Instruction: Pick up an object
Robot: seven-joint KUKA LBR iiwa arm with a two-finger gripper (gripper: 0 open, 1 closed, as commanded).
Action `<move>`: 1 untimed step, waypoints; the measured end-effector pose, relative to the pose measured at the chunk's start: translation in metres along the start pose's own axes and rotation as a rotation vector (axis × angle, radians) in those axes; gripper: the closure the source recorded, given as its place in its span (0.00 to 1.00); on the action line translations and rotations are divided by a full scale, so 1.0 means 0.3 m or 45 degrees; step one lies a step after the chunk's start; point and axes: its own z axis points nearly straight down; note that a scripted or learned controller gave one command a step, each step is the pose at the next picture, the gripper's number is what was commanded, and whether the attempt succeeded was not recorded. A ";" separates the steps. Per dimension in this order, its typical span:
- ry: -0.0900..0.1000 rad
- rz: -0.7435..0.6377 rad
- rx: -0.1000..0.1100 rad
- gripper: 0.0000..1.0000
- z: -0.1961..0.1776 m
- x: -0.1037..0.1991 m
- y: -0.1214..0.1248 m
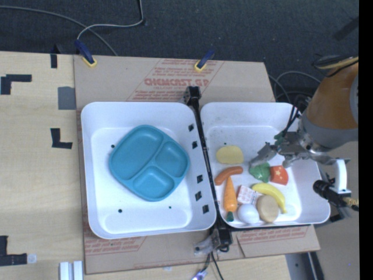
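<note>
Two bins (93, 156) are sitting side by side on the table (35, 156). I am hanging my jaws (273, 151) over the right bin, at two o'clock from the food pile; I cannot tell how wide they stand. A green pepper (260, 171) is lying just below them, beside a tomato (280, 175). A blue plate (149, 162) is lying in the left bin.
</note>
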 end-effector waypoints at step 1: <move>0.000 -0.001 -0.003 0.00 0.310 -0.046 -0.048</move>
